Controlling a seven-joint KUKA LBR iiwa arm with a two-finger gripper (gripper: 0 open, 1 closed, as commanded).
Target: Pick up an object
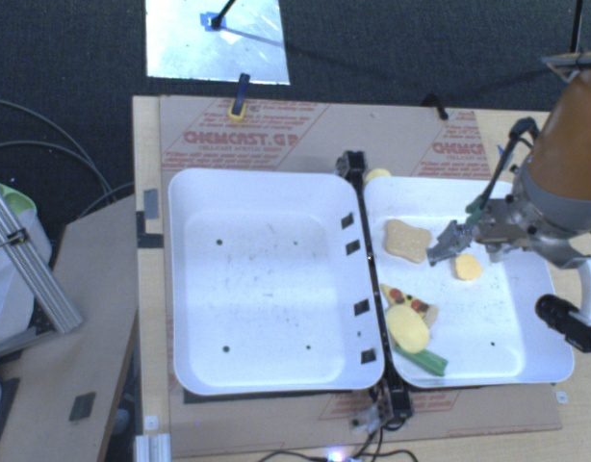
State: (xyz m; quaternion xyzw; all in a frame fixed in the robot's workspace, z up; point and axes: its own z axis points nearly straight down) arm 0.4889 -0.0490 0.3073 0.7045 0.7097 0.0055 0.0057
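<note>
While my pincer (446, 248) hangs in the right bin (526, 354) between the tan piece (407, 241) and yellow lump (468, 269), its spread unclear, I could close on neither.

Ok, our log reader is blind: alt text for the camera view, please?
A grey gripper reaches from the right over the right bin, beside a tan bread slice and a small yellow piece. A yellow vegetable lies near the divider.

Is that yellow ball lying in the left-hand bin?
No, the small yellow ball lies in the right bin, beside the gripper.
</note>
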